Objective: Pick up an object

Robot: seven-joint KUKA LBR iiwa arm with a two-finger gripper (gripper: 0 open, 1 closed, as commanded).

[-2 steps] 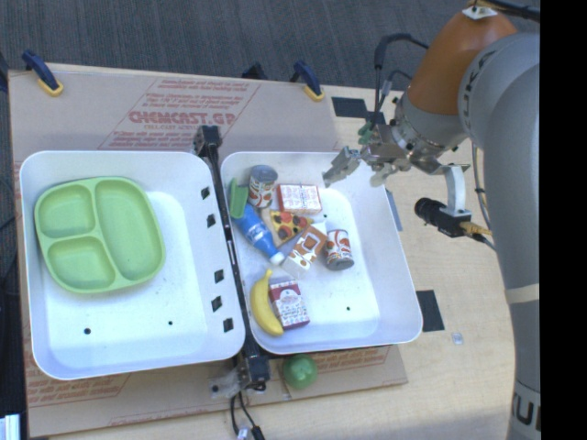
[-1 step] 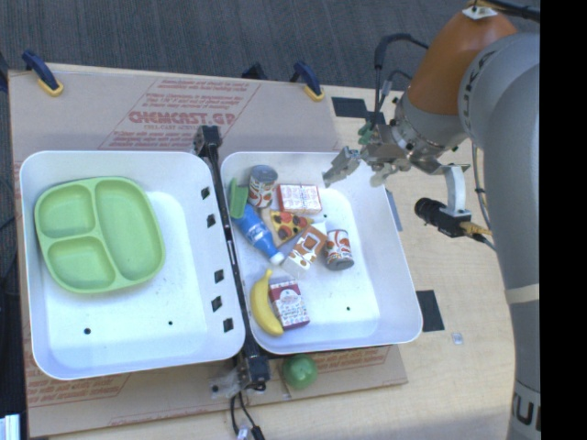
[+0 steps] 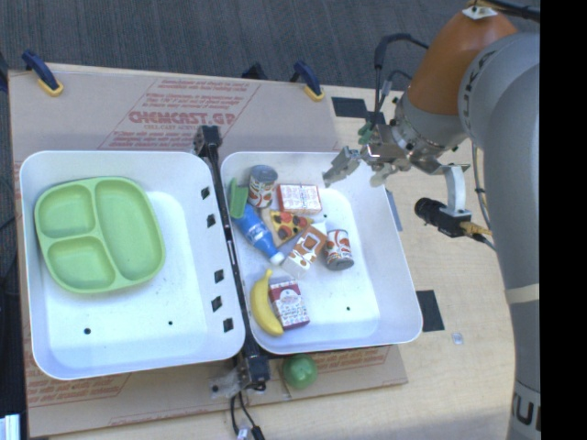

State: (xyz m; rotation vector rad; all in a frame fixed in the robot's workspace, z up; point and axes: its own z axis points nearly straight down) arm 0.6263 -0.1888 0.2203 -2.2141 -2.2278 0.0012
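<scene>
One gripper (image 3: 359,165), mine, hangs with fingers spread and nothing held above the right bin's (image 3: 394,287) far edge; the soup can (image 3: 262,187) lies left of it.

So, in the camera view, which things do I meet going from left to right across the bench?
Green divided plate → blue bottle → banana → small can lying on its side → gripper.
</scene>
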